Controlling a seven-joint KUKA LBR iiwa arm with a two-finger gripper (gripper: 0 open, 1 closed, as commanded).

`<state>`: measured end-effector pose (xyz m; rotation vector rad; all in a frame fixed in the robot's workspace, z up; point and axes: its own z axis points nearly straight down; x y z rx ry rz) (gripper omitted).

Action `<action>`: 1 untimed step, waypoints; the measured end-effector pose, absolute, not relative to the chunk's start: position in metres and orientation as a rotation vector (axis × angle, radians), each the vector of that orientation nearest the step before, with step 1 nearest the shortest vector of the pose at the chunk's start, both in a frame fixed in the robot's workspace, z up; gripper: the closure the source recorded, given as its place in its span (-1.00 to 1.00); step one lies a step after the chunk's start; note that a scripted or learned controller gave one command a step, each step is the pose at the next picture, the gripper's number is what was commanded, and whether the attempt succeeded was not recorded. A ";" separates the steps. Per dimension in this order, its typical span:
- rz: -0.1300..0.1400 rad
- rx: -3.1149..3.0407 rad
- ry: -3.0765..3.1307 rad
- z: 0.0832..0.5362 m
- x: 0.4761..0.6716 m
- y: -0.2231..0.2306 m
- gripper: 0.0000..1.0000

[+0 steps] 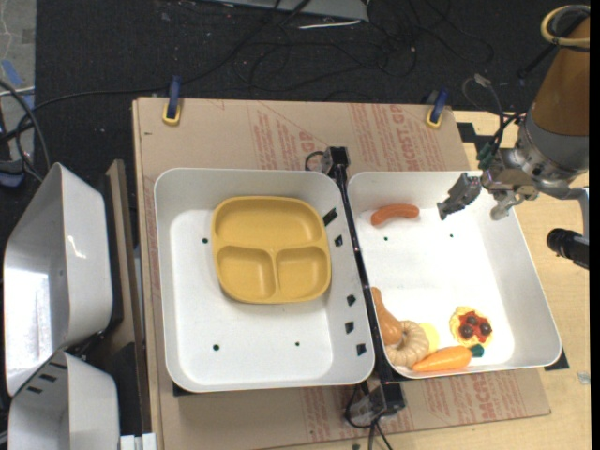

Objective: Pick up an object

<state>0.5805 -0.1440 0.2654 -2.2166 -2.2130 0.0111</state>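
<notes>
Carrot (442, 359) sits at the near edge of the right bin (525, 279), nearest the camera, touching a curled shrimp-like toy (409, 341) and an orange drumstick-shaped piece (384, 319) just beside it; small pizza-looking toy (472, 326) close by on the right. Sausage (395, 215) lies alone at the far side of the same bin, well apart from that cluster. Left bin (178, 279) holds a yellow divided plate (273, 248), nothing on it. Arm comes in from the right, gripper (478, 198) hovering above the far right corner of the right bin, fingers spread apart, nothing between them. It sits near the sausage but to its right, not touching it. Task progress: barely begun as far as shown, no object lifted, all toys resting on the bin floor. Left to do, by my read: line up over a target (sausage looks the closest candidate), descend, close, lift. Sausage is isolated, so probably an easier pick than the crowded near group.
</notes>
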 end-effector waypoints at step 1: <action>0.000 -2.221 -2.223 0.272 0.583 -0.144 -1.00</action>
